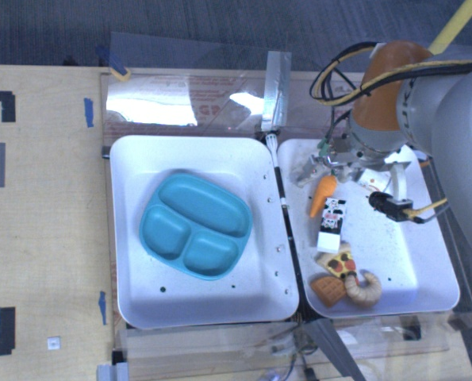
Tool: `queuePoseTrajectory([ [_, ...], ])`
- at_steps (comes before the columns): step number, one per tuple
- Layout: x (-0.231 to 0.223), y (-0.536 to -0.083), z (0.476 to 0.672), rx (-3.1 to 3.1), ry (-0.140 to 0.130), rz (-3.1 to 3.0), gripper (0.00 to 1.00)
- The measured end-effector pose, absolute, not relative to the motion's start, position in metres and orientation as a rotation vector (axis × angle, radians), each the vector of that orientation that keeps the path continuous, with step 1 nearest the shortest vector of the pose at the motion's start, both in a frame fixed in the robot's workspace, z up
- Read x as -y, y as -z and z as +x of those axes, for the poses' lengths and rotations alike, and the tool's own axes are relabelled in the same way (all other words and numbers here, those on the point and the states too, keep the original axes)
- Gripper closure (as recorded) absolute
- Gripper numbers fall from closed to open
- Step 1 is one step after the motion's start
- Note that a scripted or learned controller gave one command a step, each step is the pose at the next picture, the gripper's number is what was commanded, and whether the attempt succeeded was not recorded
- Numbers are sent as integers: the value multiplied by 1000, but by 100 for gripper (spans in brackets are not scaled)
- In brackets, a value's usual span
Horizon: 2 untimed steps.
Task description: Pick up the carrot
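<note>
The orange carrot (323, 196) lies in the right bin (426, 268) near its back left corner, thick end toward the back and tip pointing front-left. My gripper (329, 171) is low over the carrot's thick end. Its metal fingers (305, 171) stand apart on either side of that end, so it is open. The wrist hides the very top of the carrot, and I cannot tell whether the fingers touch it.
Just in front of the carrot lies a black-and-white box (331, 221). Nearer the front are a toy pizza slice (341, 262), a brown bun (327, 290) and a tan ring (366, 288). A blue divided plate (196, 225) sits in the left bin (132, 292).
</note>
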<state>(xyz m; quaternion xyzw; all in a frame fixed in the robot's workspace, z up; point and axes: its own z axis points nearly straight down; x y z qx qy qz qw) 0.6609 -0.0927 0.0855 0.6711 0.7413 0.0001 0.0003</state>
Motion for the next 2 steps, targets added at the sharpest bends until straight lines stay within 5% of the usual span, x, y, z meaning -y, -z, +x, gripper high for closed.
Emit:
queuePoseTrajectory([
  [1, 93, -95, 663, -2327, -1, 2107, 100],
  [2, 28, -185, 665, -2601, -4, 1755, 100],
])
